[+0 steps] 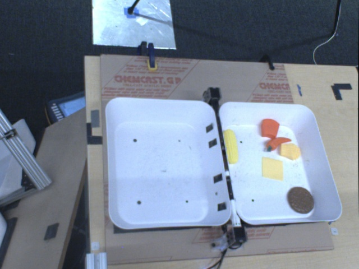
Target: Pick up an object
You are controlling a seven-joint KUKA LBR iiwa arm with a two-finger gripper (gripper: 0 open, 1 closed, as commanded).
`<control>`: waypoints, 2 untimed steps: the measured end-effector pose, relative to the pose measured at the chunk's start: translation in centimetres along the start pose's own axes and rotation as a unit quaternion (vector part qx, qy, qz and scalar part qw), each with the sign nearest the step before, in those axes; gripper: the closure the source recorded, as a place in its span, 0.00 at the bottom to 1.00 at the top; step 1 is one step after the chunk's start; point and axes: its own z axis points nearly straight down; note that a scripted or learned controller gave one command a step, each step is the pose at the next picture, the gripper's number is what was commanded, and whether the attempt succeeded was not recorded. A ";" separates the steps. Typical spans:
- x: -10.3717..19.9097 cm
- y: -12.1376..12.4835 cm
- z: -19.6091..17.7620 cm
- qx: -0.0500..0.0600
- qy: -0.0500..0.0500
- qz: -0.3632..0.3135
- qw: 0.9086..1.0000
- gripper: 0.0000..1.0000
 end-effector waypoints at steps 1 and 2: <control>0.3 0.2 -0.2 -0.001 0.001 -0.005 1.000 1.00; 0.4 0.2 -0.2 -0.001 0.001 -0.006 1.000 1.00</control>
